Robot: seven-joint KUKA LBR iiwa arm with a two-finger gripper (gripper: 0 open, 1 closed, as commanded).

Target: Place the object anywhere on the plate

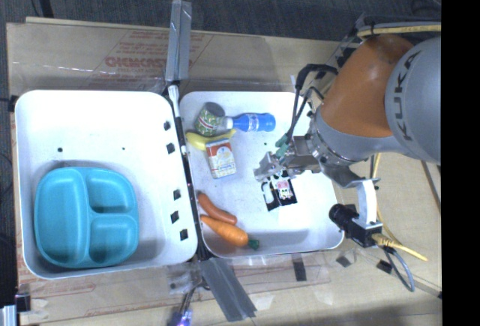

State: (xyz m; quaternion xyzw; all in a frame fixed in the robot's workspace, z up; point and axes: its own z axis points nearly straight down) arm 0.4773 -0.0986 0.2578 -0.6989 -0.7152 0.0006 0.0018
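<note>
A light blue divided plate (86,217) lies in the lower part of the left bin (90,111). My gripper (276,171) hangs over the middle of the right bin (319,242), reaching in from the right. Just below its tip lies a small black card-like object (282,194) on the bin floor. Whether the tip touches the object cannot be told. Other items in the right bin include a small orange-and-white carton (221,158), a banana (202,140), a can (211,121), a blue bottle (253,122) and two carrots (222,223).
The two bins meet at a raised divider (180,160) with black clips. The grey arm with its orange band (367,92) covers the right bin's right side. Cables (390,249) trail off the bench at lower right.
</note>
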